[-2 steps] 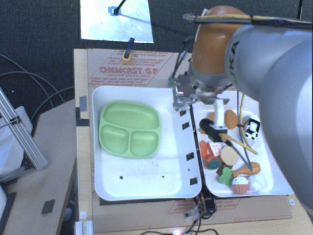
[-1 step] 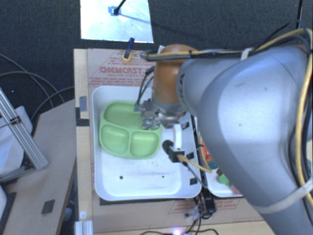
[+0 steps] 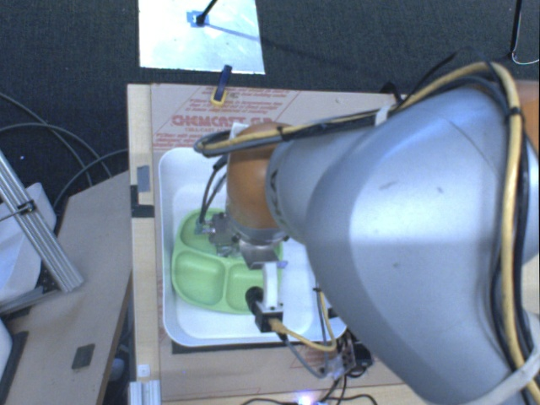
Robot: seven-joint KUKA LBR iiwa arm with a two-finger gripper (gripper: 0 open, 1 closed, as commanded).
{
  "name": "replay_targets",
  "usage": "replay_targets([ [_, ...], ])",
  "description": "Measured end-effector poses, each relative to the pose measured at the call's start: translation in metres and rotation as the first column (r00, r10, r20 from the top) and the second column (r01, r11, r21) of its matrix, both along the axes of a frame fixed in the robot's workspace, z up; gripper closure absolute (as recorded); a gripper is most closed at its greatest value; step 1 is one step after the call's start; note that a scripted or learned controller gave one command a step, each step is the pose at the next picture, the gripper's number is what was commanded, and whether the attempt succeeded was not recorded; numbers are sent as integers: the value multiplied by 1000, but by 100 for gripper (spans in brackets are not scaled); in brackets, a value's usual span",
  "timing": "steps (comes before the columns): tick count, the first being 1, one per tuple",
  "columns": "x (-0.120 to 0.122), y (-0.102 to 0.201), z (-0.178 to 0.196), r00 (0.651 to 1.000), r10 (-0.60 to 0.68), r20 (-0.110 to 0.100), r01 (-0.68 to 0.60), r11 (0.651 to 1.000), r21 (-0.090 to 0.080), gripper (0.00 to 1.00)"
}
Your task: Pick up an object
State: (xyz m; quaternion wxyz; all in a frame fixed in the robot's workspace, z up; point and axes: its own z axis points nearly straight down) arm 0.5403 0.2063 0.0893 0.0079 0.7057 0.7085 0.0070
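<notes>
Resting on a cardboard-covered bench (image 3: 253, 108), a white bin (image 3: 181, 175) stands over dark carpet (image 3: 67, 40).

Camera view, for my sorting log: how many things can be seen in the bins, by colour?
Light green plastic divided tray: 1, in the shallow white bin.
Other colours: 0 visible; the grey arm covers much of the bins.
Total: 1 visible.

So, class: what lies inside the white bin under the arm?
A green divided tray lies in the white bin, toward its near left side. The arm covers the bin's right part and part of the tray, so anything there is hidden.
</notes>
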Motion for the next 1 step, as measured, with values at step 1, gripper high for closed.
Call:
replay_targets([
  [1,-41,-36,0,1000,-7,1,7,1000,5,100],
])
